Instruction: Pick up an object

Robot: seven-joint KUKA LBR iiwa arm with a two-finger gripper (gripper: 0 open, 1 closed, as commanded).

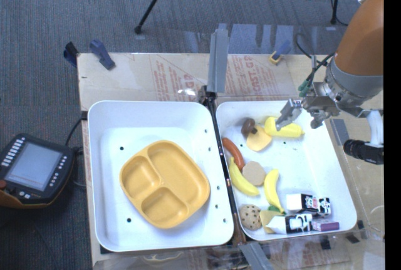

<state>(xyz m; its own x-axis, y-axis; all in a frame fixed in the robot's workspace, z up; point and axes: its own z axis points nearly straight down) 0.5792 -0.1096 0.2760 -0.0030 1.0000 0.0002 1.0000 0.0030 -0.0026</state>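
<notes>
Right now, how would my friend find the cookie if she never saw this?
Start at the right-hand white bin, the one full of toy food. Go to its near-left corner, below the two bananas. The cookie is the flat round tan piece with dark chips, the only speckled thing there.

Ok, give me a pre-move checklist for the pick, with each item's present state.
1. Gripper over the right bin: ok.
2. Target beneath it: yellow piece lies just below the gripper: ok.
3. Object held between the fingers: not ok, nothing seen there.
4. Target free of neighbours: not ok, it touches the mushroom-shaped piece.
5. Finger opening: cannot tell.
6. Yellow tray in the left bin, out of the way: ok.
</notes>
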